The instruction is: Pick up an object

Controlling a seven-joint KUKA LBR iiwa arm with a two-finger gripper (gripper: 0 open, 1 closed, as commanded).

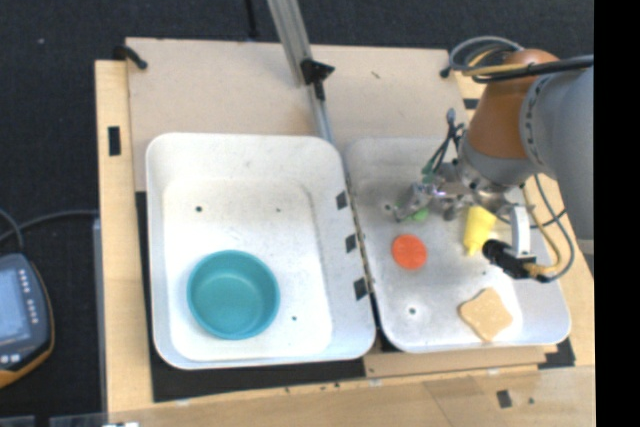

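My gripper [418, 203] hangs low over the right bin [375, 165], near its middle left, below the orange-banded wrist [500, 120]. A small green piece [421, 212] lies right at its tip; I cannot tell whether it is gripped. A red-orange round object [408, 251] rests on the bin floor just below and left of the gripper. A yellow object [477, 227] lies to the gripper's right, partly under the arm. A tan bread-like slice [486, 315] sits near the bin's front right corner.
The left bin [170, 165] holds a teal bowl [233, 293] at its front left. A slanted metal pole [285, 5] rises behind the bins. Black cables [545, 255] loop off the wrist on the right. A handheld pendant [20, 310] lies at the far left.
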